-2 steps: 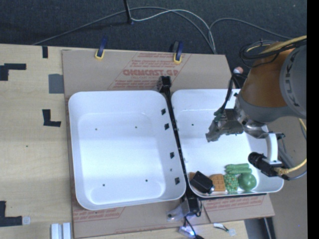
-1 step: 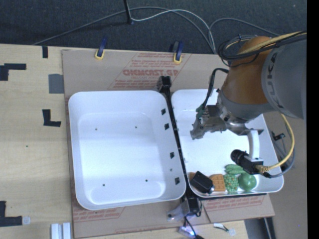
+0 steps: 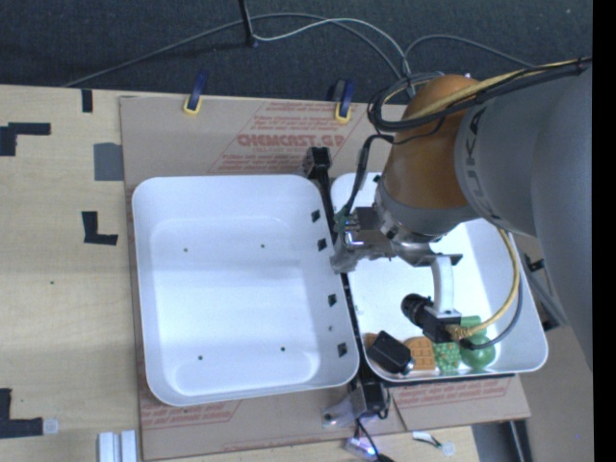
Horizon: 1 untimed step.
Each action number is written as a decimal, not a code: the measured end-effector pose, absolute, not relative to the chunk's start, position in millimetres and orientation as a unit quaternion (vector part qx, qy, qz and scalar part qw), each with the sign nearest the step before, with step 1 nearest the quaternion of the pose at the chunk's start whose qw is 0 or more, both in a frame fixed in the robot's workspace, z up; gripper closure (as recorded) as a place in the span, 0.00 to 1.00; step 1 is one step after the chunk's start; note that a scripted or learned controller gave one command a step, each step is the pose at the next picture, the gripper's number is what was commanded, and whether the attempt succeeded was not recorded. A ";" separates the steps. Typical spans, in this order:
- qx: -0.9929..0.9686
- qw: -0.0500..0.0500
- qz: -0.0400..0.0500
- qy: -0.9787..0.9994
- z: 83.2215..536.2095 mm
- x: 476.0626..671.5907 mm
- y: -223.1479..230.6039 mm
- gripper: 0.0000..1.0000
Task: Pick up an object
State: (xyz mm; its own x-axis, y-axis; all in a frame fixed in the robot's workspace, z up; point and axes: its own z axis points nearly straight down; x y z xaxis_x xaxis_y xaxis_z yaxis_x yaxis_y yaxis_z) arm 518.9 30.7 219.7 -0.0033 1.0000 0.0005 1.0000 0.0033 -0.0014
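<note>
My gripper point(image 3: 350, 246) hangs low over the left edge of the right bin point(image 3: 500, 258), close to the wall it shares with the left bin point(image 3: 231, 287). Nothing shows in its grasp. A small cluster of objects lies along the right bin's near edge: a black block point(image 3: 390, 352), an orange-tan piece point(image 3: 420, 352), a green textured piece point(image 3: 449, 357) and a green ball point(image 3: 479, 354). This cluster sits below and to the right of the gripper, apart from it. The arm's orange band point(image 3: 433, 152) covers much of the right bin's far side.
The bins rest on a cardboard sheet point(image 3: 269, 138) held by two clamps point(image 3: 195, 97) at its far edge. Black clips point(image 3: 327, 243) line the wall between the bins. Cables point(image 3: 318, 32) run across the dark floor behind the bench.
</note>
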 end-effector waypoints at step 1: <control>-0.706 0.001 0.000 -0.709 214.3 513.8 88.1 1.00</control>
